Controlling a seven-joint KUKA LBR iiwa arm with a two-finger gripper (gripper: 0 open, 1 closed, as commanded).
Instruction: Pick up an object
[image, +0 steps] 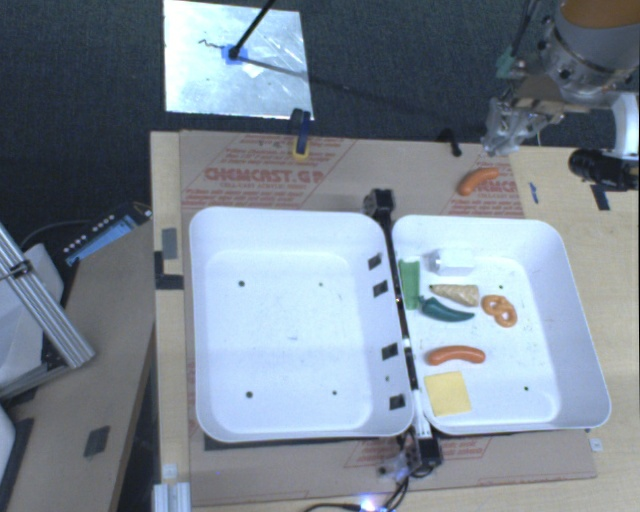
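Right bin (575, 300): yellow square (447, 392) nearest, then sausage (456, 354), pretzel (499, 309), green pepper (446, 311). Past its far rim, second sausage (478, 180) on the bench. Gripper (503, 140) hovers just beyond it, up-right; finger state cannot be made out.

Two bins are set side by side on the table (560, 455). In the right bin (570, 300), a block (452, 264) lies farthest, a pretzel (499, 309) to the right, a sausage (456, 355) nearer, and a flat square (447, 393) nearest. Another sausage (479, 180) lies on the table beyond that bin.
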